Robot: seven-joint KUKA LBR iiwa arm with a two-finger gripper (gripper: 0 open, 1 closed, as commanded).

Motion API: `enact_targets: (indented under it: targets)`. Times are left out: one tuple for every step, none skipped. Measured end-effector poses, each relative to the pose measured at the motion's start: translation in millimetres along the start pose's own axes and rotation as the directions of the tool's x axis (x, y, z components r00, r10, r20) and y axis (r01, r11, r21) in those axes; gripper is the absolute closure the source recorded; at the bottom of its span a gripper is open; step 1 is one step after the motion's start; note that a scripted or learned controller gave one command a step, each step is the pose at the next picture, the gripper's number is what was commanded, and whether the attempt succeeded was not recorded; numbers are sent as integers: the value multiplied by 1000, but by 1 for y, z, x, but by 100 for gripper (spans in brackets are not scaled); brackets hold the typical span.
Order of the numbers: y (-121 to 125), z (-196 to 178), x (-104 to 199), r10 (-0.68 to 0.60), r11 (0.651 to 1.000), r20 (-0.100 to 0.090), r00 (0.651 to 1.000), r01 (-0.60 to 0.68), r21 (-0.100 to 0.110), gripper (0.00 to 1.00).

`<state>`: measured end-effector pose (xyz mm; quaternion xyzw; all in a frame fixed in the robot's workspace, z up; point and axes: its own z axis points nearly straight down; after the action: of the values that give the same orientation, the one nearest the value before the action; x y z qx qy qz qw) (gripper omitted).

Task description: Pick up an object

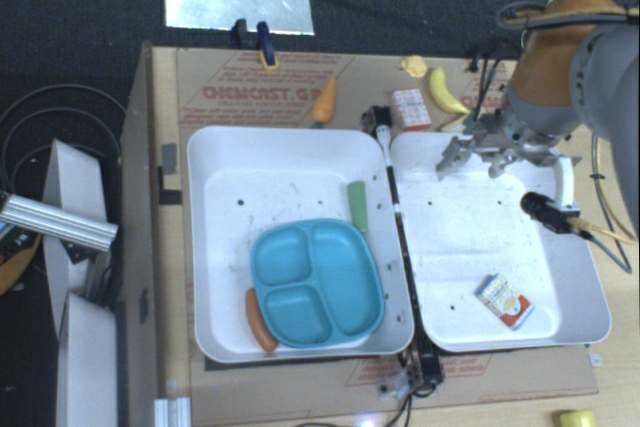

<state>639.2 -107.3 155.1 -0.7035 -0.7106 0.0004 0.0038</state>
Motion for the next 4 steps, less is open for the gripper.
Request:
enact_targets:
  targets:
    - [-33,75,-4,10,1000,4,1000,-10,-1,0]
    - [22,69,2,4,1000,5,1000,-4,-13,0]
    - [-74,72,17,10,1000,3,1000,-10,1,0]
    - [-20,69,-79,14,1000,12,1000,-14,-13,0]
